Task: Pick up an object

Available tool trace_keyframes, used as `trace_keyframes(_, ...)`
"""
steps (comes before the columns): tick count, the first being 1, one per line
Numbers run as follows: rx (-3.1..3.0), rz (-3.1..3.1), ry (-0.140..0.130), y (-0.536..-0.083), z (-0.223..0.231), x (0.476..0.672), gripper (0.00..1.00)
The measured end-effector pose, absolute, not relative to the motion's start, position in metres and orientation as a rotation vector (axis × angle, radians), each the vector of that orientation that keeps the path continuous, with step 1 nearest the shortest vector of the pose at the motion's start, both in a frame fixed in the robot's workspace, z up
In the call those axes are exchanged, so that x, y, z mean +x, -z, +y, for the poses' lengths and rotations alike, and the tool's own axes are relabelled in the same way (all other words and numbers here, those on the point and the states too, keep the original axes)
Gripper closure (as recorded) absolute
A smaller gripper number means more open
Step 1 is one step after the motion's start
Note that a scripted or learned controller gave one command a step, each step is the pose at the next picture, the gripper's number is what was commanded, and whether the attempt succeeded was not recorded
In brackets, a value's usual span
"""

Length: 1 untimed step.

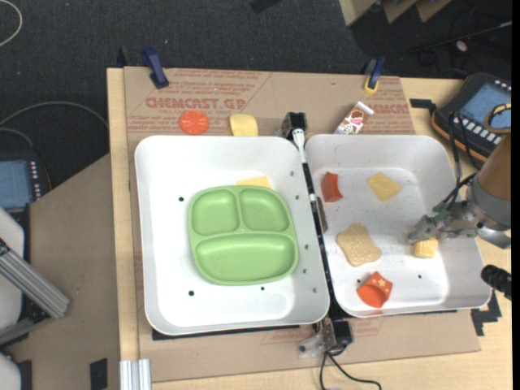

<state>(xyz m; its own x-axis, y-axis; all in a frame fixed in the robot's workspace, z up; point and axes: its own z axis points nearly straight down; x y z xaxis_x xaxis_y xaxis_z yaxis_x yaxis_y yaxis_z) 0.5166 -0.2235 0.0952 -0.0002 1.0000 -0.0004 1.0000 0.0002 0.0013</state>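
Where blue clamps (154,67) pin it, brown board (211,96) reads "CHEMCAST" (red print).

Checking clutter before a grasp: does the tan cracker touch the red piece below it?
Apart. Camera view shows bare white bin floor between the tan cracker and the red piece.

Bright, even overhead light; white bins (154,218) near overexposed, surface detail washed out. Soft glare on green divided plate (242,236). Shadows faint, short, close under objects. Dark floor (65,39) around table (130,112) underexposed. Overall focus slightly soft, small items grainy. Arm (496,193) at right edge blurred.
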Motion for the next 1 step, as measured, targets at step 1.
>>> trace_keyframes(1, 2.210, 2.229, -0.008, -0.0962, -0.1556, 0.5706, 1.00)
